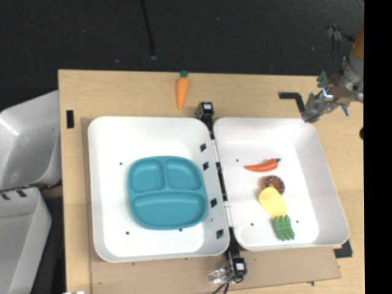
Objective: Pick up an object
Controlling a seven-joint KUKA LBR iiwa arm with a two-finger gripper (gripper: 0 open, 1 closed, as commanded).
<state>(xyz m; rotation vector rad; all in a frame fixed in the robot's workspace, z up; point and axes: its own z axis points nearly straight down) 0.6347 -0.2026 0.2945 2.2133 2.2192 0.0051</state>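
The jaws (pixel 318 106) stand at the far right of the camera view, above the table (pixel 257 94) just beyond the far right corner of the right bin (pixel 318 164); their spread cannot be told at this size, and nothing is seen held between them. The arm (pixel 352 66) enters from the right edge, largely cut off. Judged from this position, the task is at the approach step: no object is secured, and the tool is well apart from every candidate. Inside the right bin lie four items in a loose column: a red chilli pepper (pixel 261 165), a brown round item (pixel 272 182) touching a yellow piece (pixel 272 202) below it, and a green ridged piece (pixel 283 228) nearest the front wall. The chilli is the closest candidate to the jaws and lies clear of its neighbours. Its long axis runs nearly left to right across the bin, rising slightly toward the right, with the dark stem end at right and the tapered tip at left. The next move would call for travel inward over the bin, descent, and closure across the chilli's narrow width, square to that axis. The left bin (pixel 104 182) holds a blue divided plate (pixel 166 192); an orange carrot (pixel 182 91) lies on the table behind it, stem end away.
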